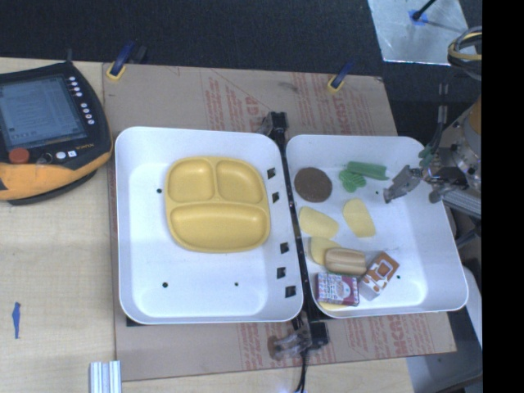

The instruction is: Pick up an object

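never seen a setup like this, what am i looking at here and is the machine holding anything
One camera above a bench looks down at a slant. Two shallow white bins sit side by side. The left bin holds a yellow divided plate. The right bin holds toy food: a brown round patty, a green piece, pale yellow slices, a hot dog bun and two small packets. The robot arm comes in from the right; its gripper is over the right bin with nothing between its fingers. The screen device at left is a handheld control pendant.
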Motion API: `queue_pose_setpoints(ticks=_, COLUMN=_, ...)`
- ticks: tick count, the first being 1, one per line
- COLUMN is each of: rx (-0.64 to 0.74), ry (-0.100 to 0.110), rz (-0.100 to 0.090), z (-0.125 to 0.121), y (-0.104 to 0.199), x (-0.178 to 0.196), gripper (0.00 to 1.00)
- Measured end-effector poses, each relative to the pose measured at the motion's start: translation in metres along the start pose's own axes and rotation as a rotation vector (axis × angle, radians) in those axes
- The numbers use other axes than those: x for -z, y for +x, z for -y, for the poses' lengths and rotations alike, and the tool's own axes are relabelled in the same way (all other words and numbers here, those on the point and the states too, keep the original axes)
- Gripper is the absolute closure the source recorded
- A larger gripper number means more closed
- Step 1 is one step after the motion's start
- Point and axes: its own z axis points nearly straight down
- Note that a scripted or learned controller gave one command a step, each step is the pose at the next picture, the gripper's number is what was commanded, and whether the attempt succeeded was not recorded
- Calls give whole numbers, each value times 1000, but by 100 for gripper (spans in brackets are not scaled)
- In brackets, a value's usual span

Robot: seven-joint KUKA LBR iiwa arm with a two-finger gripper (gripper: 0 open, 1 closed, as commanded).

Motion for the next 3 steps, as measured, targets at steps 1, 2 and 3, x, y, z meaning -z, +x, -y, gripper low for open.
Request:
queue_pose_setpoints(ticks=1, rx=6, ry=-4, rz=1, z=-84, y=40, x=-47, gripper=0)
queue_pose_setpoints(ticks=2, rx=-3, ry=10, rz=-1, z=-37, y=14, x=-148, gripper=0)
queue_pose_setpoints(ticks=3, rx=-1, ry=0, rz=2, z=-41, y=13, x=-131, gripper=100)
